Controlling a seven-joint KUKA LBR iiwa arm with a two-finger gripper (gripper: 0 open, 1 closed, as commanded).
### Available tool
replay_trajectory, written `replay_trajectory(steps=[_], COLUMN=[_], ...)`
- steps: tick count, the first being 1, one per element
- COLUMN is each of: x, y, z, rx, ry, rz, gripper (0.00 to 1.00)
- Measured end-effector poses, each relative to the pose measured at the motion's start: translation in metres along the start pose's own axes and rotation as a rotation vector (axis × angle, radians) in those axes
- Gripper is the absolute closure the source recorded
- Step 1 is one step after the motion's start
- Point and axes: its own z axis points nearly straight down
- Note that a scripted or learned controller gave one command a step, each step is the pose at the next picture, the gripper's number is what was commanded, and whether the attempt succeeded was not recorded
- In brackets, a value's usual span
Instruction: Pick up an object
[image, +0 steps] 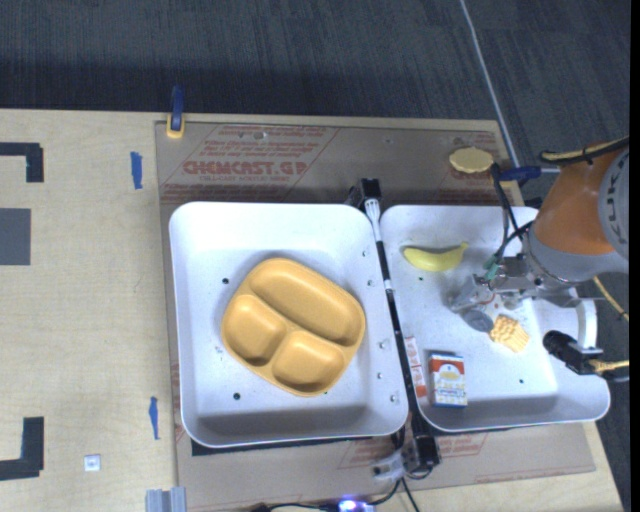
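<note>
Two shallow white bins sit side by side on a brown board (250, 160) with red lettering, which lies on a pale wooden bench (80, 300).

Nearest the viewer, by the front wall of the right bin (540, 395), a small orange and white box (447, 379) lies flat, close to the edge shared with the left bin.

The left bin (185, 240) holds one large item, a yellow divided tray (291, 326) with three rounded sections, which covers most of the bin's floor.

Further back in the right bin, a small yellow ridged piece (509, 332) lies near the middle, well apart from the box. Just beyond it and slightly to its left, the gripper (468, 296) is low over the bin floor. It is close to the ridged piece, but nothing is visibly held in it. From this angle I cannot tell whether the gripper is open or closed.

The grey arm (585, 255) reaches in from the right, with its orange band (570, 205) above the wrist.

Behind the gripper, a yellow banana (434, 257) lies near the back wall of the right bin, apart from the gripper.

Beyond both bins, a round tan disc (471, 160) rests on the board's far right corner, and a blue and yellow clamp (176, 110) grips its far left corner.
</note>
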Motion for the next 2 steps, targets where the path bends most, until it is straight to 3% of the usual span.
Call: replay_trajectory(steps=[1, 2], x=[-0.002, 0.039], y=[0.003, -0.017], z=[-0.013, -0.086], rx=[-0.009, 0.001], ry=[-0.004, 0.000], rz=[0.001, 0.000], gripper=[1.00, 1.00])
